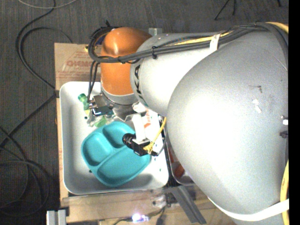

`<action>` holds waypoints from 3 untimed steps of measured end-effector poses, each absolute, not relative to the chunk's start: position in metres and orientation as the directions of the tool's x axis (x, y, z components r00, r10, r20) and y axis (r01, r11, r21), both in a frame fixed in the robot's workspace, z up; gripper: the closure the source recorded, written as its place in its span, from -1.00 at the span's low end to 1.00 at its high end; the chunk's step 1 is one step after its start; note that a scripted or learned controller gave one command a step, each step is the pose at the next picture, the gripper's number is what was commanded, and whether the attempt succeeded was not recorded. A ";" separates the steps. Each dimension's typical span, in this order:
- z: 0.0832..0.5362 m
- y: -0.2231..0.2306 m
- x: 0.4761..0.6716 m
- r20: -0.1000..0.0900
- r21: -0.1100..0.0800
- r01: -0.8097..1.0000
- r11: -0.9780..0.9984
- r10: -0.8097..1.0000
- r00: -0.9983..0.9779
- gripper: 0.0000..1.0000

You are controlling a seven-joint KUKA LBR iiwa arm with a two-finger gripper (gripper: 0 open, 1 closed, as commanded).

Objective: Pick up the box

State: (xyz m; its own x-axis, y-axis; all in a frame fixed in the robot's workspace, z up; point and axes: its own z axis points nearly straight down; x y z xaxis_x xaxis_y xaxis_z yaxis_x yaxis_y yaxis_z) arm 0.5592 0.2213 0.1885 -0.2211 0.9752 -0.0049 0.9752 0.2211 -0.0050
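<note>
The pincer (pixel 99 109) is low in the left shallow white bin (pixel 70 172), near the bin's upper end in the view. It sits right under the grey arm's orange band (pixel 117 64). I cannot tell if it is open or closed. Just beside it lie small green things (pixel 83 98). Just below them sits a big blue-green plastic plate (pixel 110 165) with 2 hollows. I cannot tell where the box is. Under the bin lies brown cardboard (pixel 70 64).

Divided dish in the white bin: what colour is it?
The dish is plain turquoise with no pattern, clearest in the camera view.
</note>
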 end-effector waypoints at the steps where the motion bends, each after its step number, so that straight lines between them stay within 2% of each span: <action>1: 0.216 0.210 0.545 -0.004 -0.005 0.951 0.309 0.951 -0.309 1.00; 2: 0.120 0.200 0.490 0.001 0.004 0.966 0.258 0.966 -0.258 1.00; 3: 0.184 0.141 0.489 -0.003 -0.005 0.984 0.178 0.984 -0.178 1.00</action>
